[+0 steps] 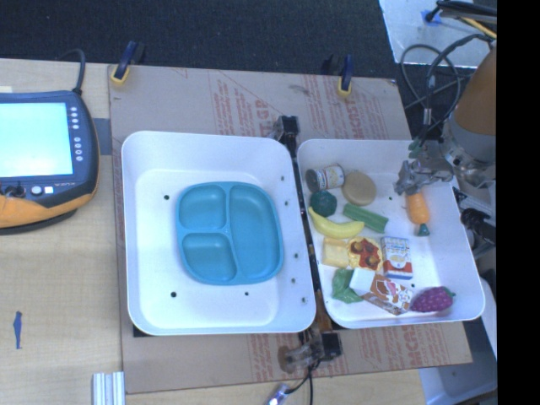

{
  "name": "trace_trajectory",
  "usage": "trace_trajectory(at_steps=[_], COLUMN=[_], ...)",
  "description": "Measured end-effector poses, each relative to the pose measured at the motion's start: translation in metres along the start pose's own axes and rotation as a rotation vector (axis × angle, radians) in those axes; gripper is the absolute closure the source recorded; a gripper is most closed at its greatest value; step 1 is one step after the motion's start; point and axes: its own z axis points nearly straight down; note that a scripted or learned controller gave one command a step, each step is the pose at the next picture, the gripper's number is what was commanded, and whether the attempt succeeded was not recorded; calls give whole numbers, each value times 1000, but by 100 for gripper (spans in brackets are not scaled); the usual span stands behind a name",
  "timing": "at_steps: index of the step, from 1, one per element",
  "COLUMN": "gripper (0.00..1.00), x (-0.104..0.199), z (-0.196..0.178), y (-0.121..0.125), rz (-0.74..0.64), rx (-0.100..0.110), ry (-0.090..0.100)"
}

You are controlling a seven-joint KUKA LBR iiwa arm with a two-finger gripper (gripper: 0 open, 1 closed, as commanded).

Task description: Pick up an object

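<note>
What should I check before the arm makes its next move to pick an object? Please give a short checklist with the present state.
1. Gripper is over the right bin: ok.
2. A target is near: orange carrot lies just below the gripper: ok.
3. Carrot lies apart from other items: ok.
4. Fingers open enough: cannot tell.
5. Anything already held: cannot tell.
6. Blue plate sits in the left bin, away from the arm: ok.

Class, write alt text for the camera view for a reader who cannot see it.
The end effector hangs over the right bin, just above an orange carrot among toy foods including a banana and grapes. The left bin holds a blue divided plate.
</note>
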Motion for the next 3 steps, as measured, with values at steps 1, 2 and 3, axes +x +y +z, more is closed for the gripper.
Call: trace_trajectory(at_steps=[1,2,3], gripper=[100,0,0], x=[-27,-27,60], z=[39,38,48], y=[17,17,50], rz=[0,-1,-4], rx=[0,-1,-1], ry=[0,0,0])
